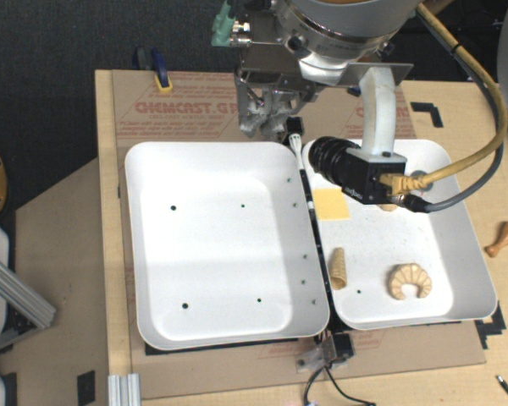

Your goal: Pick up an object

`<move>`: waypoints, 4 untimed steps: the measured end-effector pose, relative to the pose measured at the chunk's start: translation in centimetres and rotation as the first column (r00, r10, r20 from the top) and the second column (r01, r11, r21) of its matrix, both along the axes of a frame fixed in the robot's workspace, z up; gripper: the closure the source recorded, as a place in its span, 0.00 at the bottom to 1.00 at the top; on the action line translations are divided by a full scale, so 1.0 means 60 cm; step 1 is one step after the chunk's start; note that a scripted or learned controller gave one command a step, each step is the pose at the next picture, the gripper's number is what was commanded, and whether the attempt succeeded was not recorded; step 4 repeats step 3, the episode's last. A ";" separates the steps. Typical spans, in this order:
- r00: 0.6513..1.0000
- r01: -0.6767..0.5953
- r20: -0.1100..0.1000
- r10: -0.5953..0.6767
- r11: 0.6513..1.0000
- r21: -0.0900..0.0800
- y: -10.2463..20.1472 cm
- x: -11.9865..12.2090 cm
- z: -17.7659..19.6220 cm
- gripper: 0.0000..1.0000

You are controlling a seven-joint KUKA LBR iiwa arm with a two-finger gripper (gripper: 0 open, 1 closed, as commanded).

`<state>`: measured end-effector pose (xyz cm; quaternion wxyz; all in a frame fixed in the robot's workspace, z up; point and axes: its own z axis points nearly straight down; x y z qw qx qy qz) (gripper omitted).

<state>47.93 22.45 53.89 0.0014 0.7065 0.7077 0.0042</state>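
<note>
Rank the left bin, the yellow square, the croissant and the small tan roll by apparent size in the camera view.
1. left bin
2. yellow square and croissant: look alike, and the arm may hide part of the square
3. small tan roll

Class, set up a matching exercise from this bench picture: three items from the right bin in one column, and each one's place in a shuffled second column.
Things:
1. yellow square slice
2. croissant
3. tan cone

Places:
A. near the bin's front right corner
B. by the divider, toward the front
C. by the divider, just under the black camera

Pairs: 1-C, 2-A, 3-B
</note>
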 end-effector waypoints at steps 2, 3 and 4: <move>1.000 0.000 0.013 -0.001 1.000 0.004 -0.001 0.064 0.003 1.00; 1.000 0.000 -0.008 0.000 1.000 -0.004 0.000 0.062 -0.015 0.00; 1.000 0.000 -0.008 0.000 1.000 -0.004 0.000 0.062 -0.015 0.00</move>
